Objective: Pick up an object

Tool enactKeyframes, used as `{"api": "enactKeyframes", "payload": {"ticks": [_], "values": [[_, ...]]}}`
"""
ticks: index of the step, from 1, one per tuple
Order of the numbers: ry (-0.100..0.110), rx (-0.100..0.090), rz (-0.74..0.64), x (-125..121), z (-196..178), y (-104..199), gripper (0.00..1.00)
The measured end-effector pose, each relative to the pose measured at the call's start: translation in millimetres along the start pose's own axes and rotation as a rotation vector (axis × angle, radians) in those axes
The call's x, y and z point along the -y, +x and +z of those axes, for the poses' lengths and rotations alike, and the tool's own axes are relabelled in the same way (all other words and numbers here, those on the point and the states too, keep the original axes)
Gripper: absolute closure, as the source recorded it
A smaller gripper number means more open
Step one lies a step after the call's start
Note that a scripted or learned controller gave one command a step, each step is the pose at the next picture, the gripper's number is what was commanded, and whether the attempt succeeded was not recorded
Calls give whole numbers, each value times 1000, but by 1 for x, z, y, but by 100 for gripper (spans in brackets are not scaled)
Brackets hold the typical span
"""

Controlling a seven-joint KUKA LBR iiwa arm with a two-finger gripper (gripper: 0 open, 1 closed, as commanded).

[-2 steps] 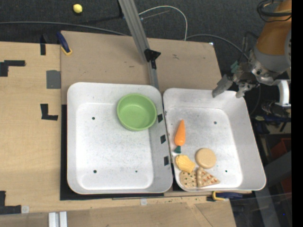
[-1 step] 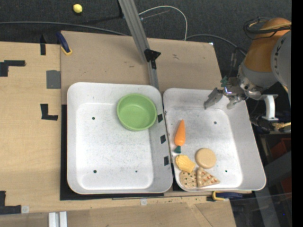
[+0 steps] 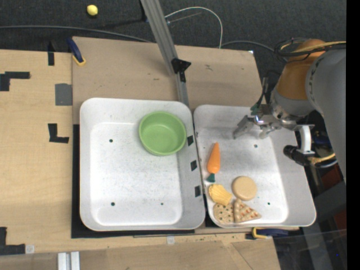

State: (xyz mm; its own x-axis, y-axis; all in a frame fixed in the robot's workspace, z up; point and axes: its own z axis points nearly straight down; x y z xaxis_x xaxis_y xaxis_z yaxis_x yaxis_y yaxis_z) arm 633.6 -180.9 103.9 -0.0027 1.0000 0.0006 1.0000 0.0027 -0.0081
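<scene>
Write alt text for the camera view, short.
A grey robot arm reaches in from the right, its gripper over the upper part of the right bin, holding nothing. Lower in that bin lie a toy carrot, corn, a round bun and a pizza slice; the left bin holds a green bowl.

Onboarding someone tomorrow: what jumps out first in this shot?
The green bowl, alone in the upper right of the left bin. Next, the toy food along the right bin's left side: an orange carrot above a corn cob, a tan round bun and a pizza slice. The end effector hovers over that bin's upper part.
</scene>
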Motion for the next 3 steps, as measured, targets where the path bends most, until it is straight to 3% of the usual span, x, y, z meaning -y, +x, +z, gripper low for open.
{"api": "enactKeyframes", "payload": {"ticks": [1,3], "values": [[-6,1,-1,-2,-15,0,100],[-14,2,1,-18,-130,-7,100]]}}
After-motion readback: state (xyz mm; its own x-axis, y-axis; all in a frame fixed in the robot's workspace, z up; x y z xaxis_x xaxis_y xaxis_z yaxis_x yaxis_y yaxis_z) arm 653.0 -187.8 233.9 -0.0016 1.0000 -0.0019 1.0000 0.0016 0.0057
